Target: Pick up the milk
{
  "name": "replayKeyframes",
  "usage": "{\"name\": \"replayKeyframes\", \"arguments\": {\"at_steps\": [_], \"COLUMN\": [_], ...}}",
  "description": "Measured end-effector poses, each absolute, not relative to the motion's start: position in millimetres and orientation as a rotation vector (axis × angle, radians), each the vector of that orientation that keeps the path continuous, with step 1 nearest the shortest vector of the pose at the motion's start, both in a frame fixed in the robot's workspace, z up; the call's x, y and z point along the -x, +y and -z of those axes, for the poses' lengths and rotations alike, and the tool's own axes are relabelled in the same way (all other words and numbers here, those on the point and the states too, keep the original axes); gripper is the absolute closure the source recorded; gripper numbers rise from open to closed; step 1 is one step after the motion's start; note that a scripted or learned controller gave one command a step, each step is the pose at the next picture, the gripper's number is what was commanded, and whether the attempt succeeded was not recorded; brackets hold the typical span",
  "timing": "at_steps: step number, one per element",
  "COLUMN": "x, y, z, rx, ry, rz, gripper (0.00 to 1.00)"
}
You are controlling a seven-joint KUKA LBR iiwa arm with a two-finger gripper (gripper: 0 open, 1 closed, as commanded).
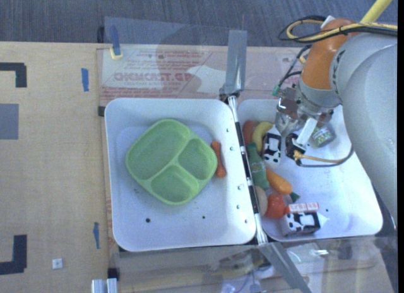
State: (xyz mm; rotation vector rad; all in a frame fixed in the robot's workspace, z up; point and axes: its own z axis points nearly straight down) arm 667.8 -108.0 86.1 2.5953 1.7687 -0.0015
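Two shallow white bins are set side by side on the bench, parted by a thin metal rim. In the left bin (126, 222) a green divided plate (172, 160) of smooth plastic is laid near the middle, with a small orange carrot (218, 159) just beside its right edge and bare floor toward the near wall. The right bin (353, 209) is crowded along its left wall by a yellow banana (262, 131), a green bottle (257, 168) and red and orange pieces. The gripper (285, 137) is lowered at the far left of that bin, beside a black-and-white cow-patterned milk carton (272, 148); whether it is clamped cannot be told. A second cow-patterned carton (302, 220) is laid near the front wall.
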Motion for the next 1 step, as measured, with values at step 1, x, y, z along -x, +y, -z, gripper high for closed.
{"name": "replayKeyframes", "arguments": {"at_steps": [1], "x": [-592.6], "y": [-52.8], "z": [-183.5], "rx": [-2.458], "ry": [1.961], "rz": [0.004], "gripper": [1.0]}}
